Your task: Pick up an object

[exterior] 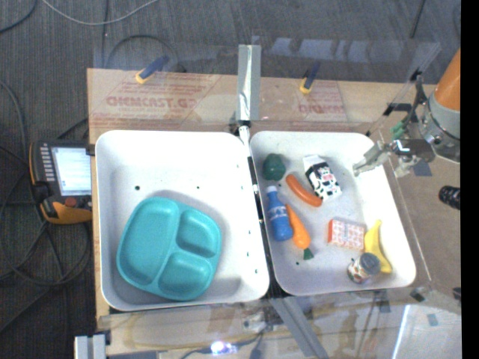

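The arm (pixel 449 96) comes in from the right, its orange band at the frame's upper right edge and the grey wrist below it. It reaches leftward and slightly down, ending over the upper right corner of the right bin (pixel 397 223). The tool (pixel 368 163) sits just above that bin's rim, with pale fingers pointing left toward the bin's inside. Whether they are open or closed I cannot tell, since they blur into the white wall; nothing is seen between them.

The right bin holds all the small things. A dark green ball (pixel 274 166) lies near its upper left corner, with a black-and-white carton (pixel 322 179) to the right of it and an orange sausage (pixel 302 191) touching the carton's lower left side. A blue bottle (pixel 278 214) lies along the left wall, a carrot (pixel 299 232) just beside it. Lower right lie a pink checked box (pixel 346 233), a banana (pixel 376 246) and a small jar (pixel 361 268), the jar touching the banana.

The left bin (pixel 112 170) holds a teal divided plate (pixel 170 247). Both bins rest on the counter (pixel 150 99).
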{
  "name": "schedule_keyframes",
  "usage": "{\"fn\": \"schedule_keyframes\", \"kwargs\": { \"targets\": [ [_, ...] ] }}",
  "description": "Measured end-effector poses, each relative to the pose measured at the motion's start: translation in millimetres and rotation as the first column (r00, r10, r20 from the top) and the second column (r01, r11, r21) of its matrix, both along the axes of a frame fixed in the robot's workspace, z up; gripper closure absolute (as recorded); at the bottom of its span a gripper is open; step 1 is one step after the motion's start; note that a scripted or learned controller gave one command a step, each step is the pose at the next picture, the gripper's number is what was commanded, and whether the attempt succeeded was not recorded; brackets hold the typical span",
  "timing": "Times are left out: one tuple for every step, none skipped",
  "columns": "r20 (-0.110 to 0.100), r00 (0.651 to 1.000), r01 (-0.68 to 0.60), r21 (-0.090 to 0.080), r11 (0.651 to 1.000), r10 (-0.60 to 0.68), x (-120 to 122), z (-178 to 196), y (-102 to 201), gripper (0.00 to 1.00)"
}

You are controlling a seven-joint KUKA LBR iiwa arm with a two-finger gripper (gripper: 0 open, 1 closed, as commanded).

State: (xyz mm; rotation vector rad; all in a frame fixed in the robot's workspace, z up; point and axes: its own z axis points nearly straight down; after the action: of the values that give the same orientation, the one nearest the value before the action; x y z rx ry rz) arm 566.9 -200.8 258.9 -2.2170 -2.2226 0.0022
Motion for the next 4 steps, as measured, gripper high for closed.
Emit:
{"fn": "schedule_keyframes", "kwargs": {
  "targets": [
    [0.002, 0.976, -0.219, -0.002, 0.976, 0.219, 24, -152, 44, 0.0],
    [0.006, 0.975, -0.221, 0.003, 0.975, 0.221, 25, -141, 46, 1.0],
    [0.002, 0.991, -0.131, -0.004, 0.991, 0.131, 94, -74, 112, 1.0],
    [0.0, 0.998, -0.066, -0.002, 0.998, 0.066, 42, -18, 126, 1.0]
  ]
}}
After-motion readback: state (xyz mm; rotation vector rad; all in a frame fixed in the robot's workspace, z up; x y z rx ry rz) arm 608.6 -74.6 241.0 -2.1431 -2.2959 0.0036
